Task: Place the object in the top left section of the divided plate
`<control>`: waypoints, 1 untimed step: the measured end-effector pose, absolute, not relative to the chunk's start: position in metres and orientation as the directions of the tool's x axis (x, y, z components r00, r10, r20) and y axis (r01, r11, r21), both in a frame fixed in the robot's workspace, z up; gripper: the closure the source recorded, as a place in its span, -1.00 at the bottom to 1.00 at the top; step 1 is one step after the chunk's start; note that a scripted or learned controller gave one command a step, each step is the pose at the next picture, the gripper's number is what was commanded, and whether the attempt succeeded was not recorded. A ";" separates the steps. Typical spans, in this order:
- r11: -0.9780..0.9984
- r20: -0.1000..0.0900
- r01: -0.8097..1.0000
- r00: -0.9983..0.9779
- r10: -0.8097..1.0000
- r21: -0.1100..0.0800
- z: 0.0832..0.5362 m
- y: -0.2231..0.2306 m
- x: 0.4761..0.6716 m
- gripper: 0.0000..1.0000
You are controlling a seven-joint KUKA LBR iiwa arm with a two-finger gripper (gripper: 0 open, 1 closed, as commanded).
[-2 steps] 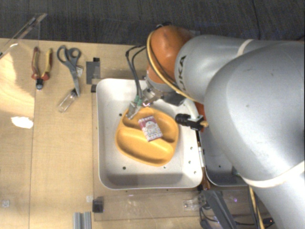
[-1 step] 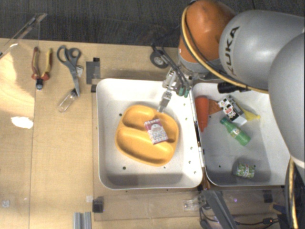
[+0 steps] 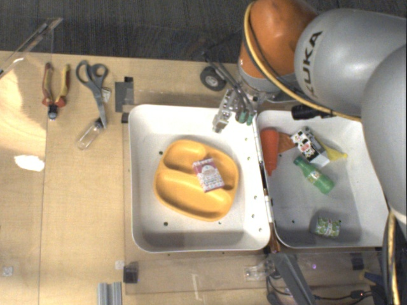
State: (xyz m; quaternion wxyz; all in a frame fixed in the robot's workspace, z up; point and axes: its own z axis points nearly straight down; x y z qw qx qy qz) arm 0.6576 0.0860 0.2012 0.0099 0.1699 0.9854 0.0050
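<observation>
Your tool (image 3: 224, 118) hangs over the left bin's (image 3: 143, 189) back rim, and I can't tell its state. The small packet (image 3: 208, 174) lies on the yellow plate (image 3: 178, 189), right of centre. Placing looks done; next, check the section.

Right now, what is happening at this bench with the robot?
A grey KUKA arm reaches in from the right, and its gripper hovers over the far edge of the left bin, beyond the yellow divided plate. A small red and white packet lies on the plate, toward its right side. The right bin holds an orange carrot-like piece, a green bottle and a few other small items. Scissors and pliers rest on the bench at the left.
</observation>
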 end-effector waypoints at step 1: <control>0.951 -0.010 0.309 -0.951 0.309 0.007 0.280 0.106 0.564 1.00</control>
